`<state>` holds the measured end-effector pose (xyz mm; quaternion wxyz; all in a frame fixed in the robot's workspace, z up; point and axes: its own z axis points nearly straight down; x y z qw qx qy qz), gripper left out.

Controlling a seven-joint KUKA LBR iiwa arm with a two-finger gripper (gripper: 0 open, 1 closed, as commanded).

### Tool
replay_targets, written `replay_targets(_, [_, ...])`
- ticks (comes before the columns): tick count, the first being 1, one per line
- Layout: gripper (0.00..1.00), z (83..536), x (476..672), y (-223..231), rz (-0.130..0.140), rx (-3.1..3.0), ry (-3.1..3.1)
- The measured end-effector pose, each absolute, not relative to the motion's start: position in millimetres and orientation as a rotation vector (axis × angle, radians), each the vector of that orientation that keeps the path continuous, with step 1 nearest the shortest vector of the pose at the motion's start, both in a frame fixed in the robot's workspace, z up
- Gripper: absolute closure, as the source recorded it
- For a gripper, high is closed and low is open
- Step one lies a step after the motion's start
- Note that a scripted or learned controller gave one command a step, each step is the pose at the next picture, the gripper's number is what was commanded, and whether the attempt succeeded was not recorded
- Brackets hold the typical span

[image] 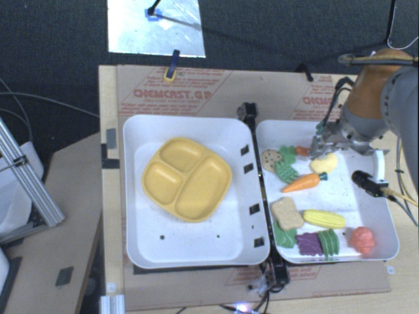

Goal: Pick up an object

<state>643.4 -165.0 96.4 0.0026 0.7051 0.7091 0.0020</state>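
Nearest the camera, along the front wall of the right shallow white bin (391,237), a purple toy piece (307,243), a ridged dark green toy vegetable (329,241) and a pinkish-red rounded toy fruit (362,239) were seen in a row. Just behind them a yellow toy corn cob (323,219) and a tan toy bread slice (287,212) were found, the slice resting partly over a flat green toy leaf (283,234). An orange toy carrot with a green tip (303,182) was laid across the middle of the bin, with a pale yellow rounded toy (324,163) touching its upper end. Towards the bin's back left, a speckled tan toy biscuit (270,157) and a green leafy toy (286,164) were gathered. The gripper (319,147) of the grey arm was lowered just above the pale yellow toy; whether its fingers were wide or narrow could not be told. In the left shallow white bin (141,241) a yellow three-compartment plastic plate (187,178) was held. Both bins were carried on the worktop (216,87).
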Motion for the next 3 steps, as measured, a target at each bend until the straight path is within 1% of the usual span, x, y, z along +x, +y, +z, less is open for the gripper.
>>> replay_targets(1, [0.0,96.0,643.2,-165.0,0.005,2.212,2.225])
replay_targets(2, [0.0,114.9,670.8,-208.3,0.005,2.215,2.217])
replay_targets(3, [0.0,82.4,607.8,-190.4,-0.004,2.225,2.225])
